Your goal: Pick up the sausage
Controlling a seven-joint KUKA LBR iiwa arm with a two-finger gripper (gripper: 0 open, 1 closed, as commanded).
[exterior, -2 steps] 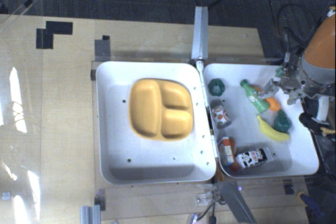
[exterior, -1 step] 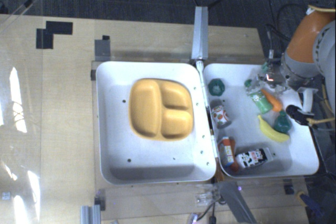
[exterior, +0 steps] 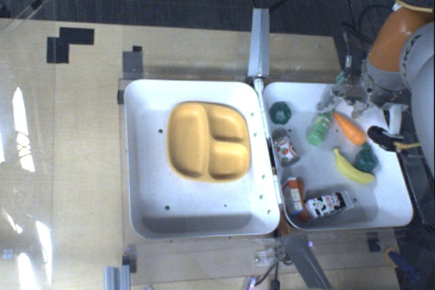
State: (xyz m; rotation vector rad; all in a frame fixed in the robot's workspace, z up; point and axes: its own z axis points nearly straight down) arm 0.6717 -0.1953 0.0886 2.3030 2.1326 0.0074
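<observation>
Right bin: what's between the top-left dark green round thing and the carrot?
The green bottle lies between the dark green round thing and the carrot, on the right bin floor, in the camera view.

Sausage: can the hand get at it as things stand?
Probably yes: the sausage lies uncovered in the right bin, a carton close beside it; the hand hangs over that bin's far side.

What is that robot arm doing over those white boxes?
The robot arm is reaching over the right bin, which holds toy food: a carrot, a banana, a green bottle and small packets. It is meant to pick up a sausage. The left bin holds a yellow tray.
</observation>
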